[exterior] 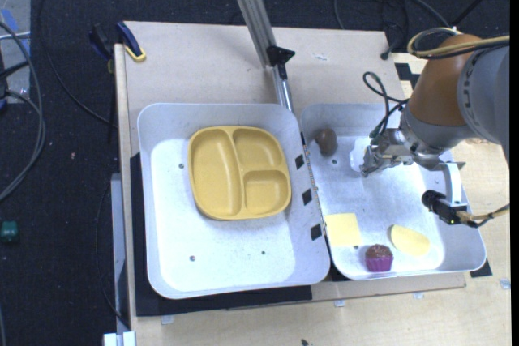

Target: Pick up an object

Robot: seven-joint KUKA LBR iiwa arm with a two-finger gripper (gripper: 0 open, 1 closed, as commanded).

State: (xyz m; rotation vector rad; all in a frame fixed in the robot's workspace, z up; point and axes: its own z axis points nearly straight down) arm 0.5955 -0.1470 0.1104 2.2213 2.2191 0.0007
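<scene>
While the gripper (366, 164) hangs low over the right bin (462, 255), near a brown ball (325, 140), its grip state cannot be told.

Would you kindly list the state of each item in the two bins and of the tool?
yellow divided tray: upright, lying flat in the left bin.
brown ball: resting, right bin's far-left corner.
yellow square: lying flat.
purple object: resting at near edge.
yellow oval: lying flat.
tool: lowered into right bin.

Two bins (162, 174), one tray (240, 173), four objects (378, 258)
</scene>
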